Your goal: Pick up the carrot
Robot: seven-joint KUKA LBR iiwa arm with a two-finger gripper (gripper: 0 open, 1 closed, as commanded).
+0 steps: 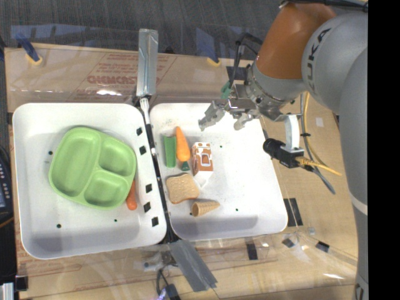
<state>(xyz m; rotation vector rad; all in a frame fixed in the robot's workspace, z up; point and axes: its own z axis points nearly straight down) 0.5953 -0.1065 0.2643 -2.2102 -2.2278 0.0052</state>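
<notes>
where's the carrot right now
In the camera view the carrot lies in the right bin, near its left wall, just right of a green piece and left of the small carton.

Two white bins sit side by side. The left bin (37, 230) holds a green plate (92, 166). In the right bin (262, 186), near its left side, a carrot (182, 144) lies beside a green stick (169, 150). A small box (202, 157), bread (182, 188) and a cone (205, 207) lie nearby. The gripper (223, 119) hangs open above the bin's top part, holding nothing.
</notes>
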